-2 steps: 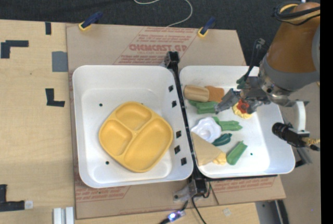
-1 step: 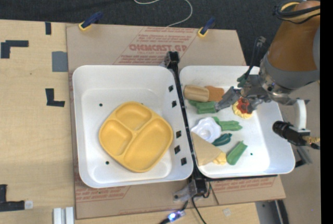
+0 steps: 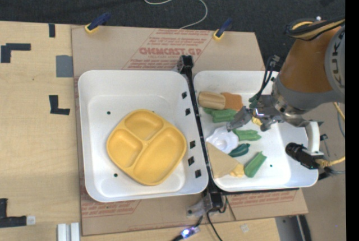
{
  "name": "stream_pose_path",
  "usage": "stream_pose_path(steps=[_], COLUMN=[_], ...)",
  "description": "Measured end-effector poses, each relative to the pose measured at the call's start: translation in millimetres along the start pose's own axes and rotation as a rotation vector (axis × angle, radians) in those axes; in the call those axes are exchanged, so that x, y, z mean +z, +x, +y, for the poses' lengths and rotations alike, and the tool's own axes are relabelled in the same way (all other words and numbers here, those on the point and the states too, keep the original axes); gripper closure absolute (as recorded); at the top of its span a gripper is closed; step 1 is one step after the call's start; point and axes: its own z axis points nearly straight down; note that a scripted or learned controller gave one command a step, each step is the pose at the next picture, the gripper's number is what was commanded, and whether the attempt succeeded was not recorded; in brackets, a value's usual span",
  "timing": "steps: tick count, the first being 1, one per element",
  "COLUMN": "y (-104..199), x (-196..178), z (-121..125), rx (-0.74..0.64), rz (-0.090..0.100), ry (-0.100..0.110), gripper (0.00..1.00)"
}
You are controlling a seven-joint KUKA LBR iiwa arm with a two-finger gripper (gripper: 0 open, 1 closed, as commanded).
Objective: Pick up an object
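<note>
One gripper (image 3: 251,116) hangs low over the right bin (image 3: 297,178), above the green pieces; whether it is wide or narrow cannot be told. Just left lie a green bean (image 3: 223,115) and a tan roll (image 3: 212,101); below, a green pod (image 3: 247,135), a dark one (image 3: 239,150), a pickle (image 3: 255,163). The left bin (image 3: 90,122) holds a yellow plate (image 3: 146,146).

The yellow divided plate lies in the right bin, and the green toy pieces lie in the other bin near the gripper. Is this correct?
Not quite. The camera view shows the yellow divided plate in the left bin; the green toy pieces lie in the right bin, near the gripper.
</note>
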Motion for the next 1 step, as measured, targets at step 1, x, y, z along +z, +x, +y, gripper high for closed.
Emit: stream_pose_path(steps=[1], y=[7.7], x=[60.8], z=[-0.9], rx=[-0.001], rz=[0.001], ry=[0.001], gripper=[0.0])
